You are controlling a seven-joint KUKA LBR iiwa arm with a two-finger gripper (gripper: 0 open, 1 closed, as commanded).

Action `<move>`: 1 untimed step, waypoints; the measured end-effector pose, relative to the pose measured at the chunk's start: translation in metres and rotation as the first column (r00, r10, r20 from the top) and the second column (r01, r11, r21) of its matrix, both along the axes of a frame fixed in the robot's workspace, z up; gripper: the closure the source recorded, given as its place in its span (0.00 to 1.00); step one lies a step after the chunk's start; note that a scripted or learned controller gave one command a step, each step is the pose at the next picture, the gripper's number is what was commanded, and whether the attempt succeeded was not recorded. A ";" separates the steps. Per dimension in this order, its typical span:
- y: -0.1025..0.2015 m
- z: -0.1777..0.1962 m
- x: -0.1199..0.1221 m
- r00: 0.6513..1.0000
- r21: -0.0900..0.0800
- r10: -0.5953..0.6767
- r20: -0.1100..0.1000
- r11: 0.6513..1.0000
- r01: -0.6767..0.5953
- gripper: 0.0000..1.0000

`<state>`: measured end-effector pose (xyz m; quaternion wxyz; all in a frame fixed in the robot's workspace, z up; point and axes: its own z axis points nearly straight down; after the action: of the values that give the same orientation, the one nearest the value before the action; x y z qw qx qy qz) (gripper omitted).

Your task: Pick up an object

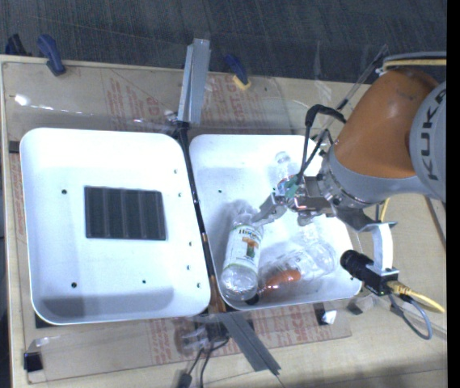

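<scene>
Quick count: two white bins on the tabletop [424, 241], the left bin [44, 217] and the right bin [213, 164]. In the right one I make out two clear plastic bottles: one bottle [246, 257] with a label lying toward the near edge, and a smaller bottle [283, 166] farther back. There's also one orange-red thing [282, 279] near the front, and some crumpled clear plastic [314, 253] I can't count properly. One dark rectangular panel [124, 213] in the left bin. One robot arm [391, 132].
</scene>
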<state>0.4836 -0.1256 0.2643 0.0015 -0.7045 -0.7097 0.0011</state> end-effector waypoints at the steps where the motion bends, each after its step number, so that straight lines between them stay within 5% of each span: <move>1: -0.001 -0.150 0.019 1.000 0.000 0.015 -0.001 1.000 -0.015 0.00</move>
<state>0.5026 -0.1262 0.1139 0.0020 -0.6990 -0.7152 0.0014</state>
